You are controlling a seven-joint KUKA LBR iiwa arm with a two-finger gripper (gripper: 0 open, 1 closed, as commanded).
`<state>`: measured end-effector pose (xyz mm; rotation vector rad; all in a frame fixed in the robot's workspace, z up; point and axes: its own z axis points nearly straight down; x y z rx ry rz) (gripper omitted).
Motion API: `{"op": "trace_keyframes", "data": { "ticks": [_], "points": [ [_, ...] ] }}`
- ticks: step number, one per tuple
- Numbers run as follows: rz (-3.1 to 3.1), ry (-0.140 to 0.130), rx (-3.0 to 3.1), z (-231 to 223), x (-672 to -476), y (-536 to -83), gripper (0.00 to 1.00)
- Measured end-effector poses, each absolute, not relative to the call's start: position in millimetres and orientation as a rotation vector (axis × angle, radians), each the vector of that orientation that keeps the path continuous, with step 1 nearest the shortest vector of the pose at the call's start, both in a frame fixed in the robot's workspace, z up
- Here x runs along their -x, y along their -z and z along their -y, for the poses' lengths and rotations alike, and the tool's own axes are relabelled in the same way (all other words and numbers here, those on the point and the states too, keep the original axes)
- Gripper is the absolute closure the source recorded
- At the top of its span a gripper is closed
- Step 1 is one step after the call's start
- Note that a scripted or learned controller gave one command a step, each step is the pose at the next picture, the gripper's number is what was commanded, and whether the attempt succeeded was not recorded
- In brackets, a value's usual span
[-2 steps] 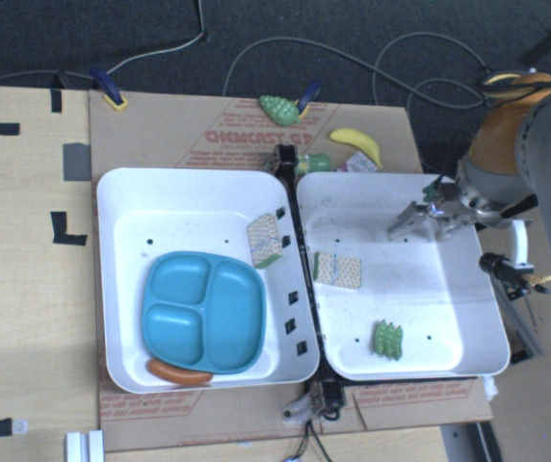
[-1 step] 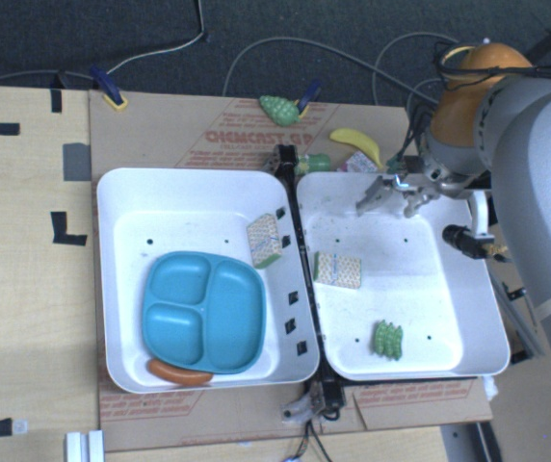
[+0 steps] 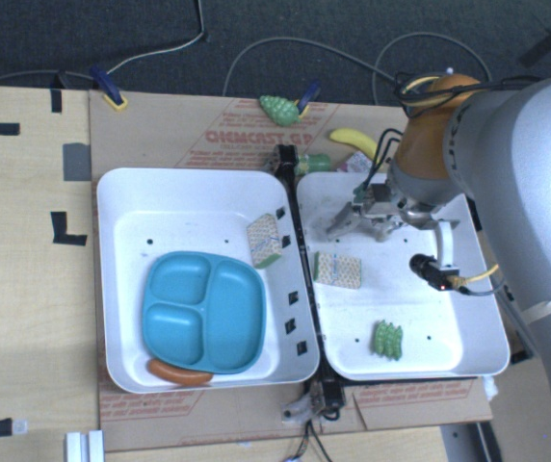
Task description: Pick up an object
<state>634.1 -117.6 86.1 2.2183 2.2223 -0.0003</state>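
Observation:
My gripper [image 3: 362, 225] hangs over the upper left part of the right bin [image 3: 468, 354], its fingers spread open with nothing between them. A patterned green-and-tan square pad [image 3: 338, 269] lies flat just below the gripper, apart from it. Near the bin's front sits a small green knobbly object [image 3: 387, 339]. In the left bin [image 3: 121, 210] a second patterned pad [image 3: 266, 239] leans by the right wall. A blue divided plate [image 3: 203, 311] lies there too, with an orange sausage-shaped item [image 3: 179, 372] at its front edge.
Behind the bins on the cardboard lie a banana [image 3: 354, 142] and a green toy [image 3: 280, 110]. A black divider [image 3: 297, 258] runs between the bins. Cables loop across the back. The big grey arm [image 3: 516, 181] covers the right side.

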Motion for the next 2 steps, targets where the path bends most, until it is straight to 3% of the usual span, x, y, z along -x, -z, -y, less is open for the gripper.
{"op": "trace_keyframes", "data": {
  "ticks": [2],
  "points": [
    [-2.222, 0.000, -2.219, 96.1, -668.7, -85.0, 0.00]
  ]
}}
